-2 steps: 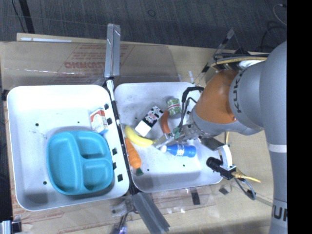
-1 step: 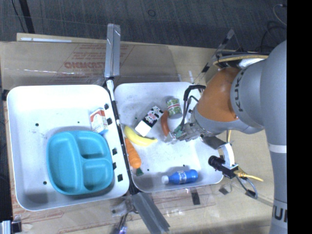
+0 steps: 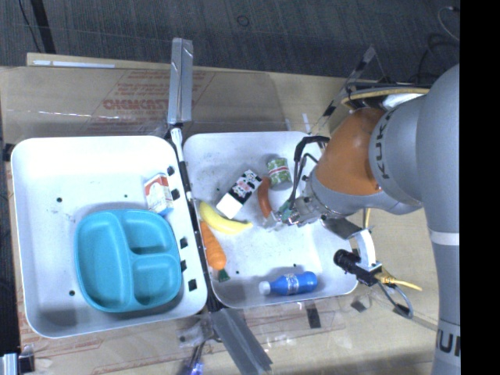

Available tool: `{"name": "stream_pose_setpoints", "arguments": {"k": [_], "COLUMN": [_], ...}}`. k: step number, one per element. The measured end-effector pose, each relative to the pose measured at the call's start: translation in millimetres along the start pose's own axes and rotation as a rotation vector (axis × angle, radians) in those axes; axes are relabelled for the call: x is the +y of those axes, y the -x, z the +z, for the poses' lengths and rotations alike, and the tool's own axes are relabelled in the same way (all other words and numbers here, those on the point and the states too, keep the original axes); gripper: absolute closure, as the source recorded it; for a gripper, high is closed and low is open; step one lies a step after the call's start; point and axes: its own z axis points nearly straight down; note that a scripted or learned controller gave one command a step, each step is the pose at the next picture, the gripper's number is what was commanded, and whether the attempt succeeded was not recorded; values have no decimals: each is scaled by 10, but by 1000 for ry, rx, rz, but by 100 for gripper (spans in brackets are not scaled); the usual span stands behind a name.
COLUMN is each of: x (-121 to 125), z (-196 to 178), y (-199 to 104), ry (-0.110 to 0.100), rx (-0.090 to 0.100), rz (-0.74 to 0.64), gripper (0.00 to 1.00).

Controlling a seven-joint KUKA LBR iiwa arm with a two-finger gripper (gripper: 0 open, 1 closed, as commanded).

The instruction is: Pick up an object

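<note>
Nearest the camera, a blue plastic bottle with a white cap (image 3: 291,283) lies in the right white bin (image 3: 234,151). Beyond it lie an orange toy carrot (image 3: 212,249), a yellow toy banana (image 3: 223,221), and a small black-and-white carton (image 3: 239,194), its print too small to read. The gripper (image 3: 286,216) is low beside a reddish-brown toy sausage (image 3: 265,198), likely the target; I cannot tell whether it grasps anything. Farther off stands a green-labelled can (image 3: 279,172).

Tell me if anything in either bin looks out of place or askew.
Nothing is spilled or broken. The carrot lies wedged against the right bin's left wall, beside the banana. The blue bottle lies on its side. A small carton leans against the blue tray in the left bin.
</note>
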Motion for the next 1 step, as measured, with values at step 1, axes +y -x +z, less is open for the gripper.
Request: {"name": "stream_pose_setpoints", "arguments": {"k": [1], "x": [719], "z": [81], "y": [-185], "ry": [4], "rx": [-3], "rz": [-336], "gripper": [0]}}
